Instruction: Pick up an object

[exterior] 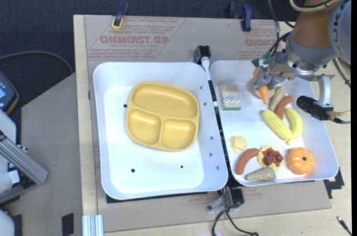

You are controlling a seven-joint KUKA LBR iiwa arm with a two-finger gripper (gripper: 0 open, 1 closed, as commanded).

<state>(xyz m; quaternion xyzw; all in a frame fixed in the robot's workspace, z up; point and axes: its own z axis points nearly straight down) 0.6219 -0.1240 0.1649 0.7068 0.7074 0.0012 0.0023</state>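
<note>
Orange carrot (264,93): under my claw (266,80) in right bin (329,158).
Claw grip: I cannot tell.

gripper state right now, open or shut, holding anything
Gripper: low in the right bin, right at the carrot; its state cannot be told from this view.

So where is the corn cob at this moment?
The corn cob lies in the right bin, toward its middle, right beside the banana and below the end effector.
</note>
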